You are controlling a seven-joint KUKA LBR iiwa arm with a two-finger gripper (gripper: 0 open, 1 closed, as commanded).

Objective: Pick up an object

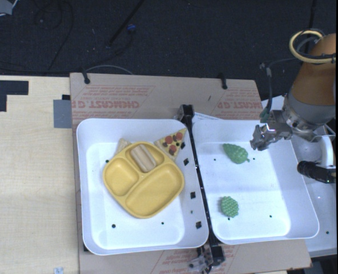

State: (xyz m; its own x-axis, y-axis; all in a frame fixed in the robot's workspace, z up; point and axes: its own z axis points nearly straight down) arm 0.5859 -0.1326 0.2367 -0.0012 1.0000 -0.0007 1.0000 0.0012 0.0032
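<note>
Two green bumpy toy pieces lie in the right bin (283,221): one (236,153) near its upper middle, the other (229,206) lower down. My gripper (260,141) hangs over the right bin's upper right part, just right of the upper green piece and apart from it. Nothing shows between its fingers. In the left bin (95,210) a yellow divided plate (144,179) holds a tan bread-like piece (143,157), and a toy pizza slice (173,142) lies at the plate's upper right.
A black divider bar (193,170) runs between the two bins. Brown cardboard (152,99) lies under and behind them. A black handle-like part (316,170) sticks out beyond the right bin's right rim. The wooden bench top (26,181) spreads to the left.
</note>
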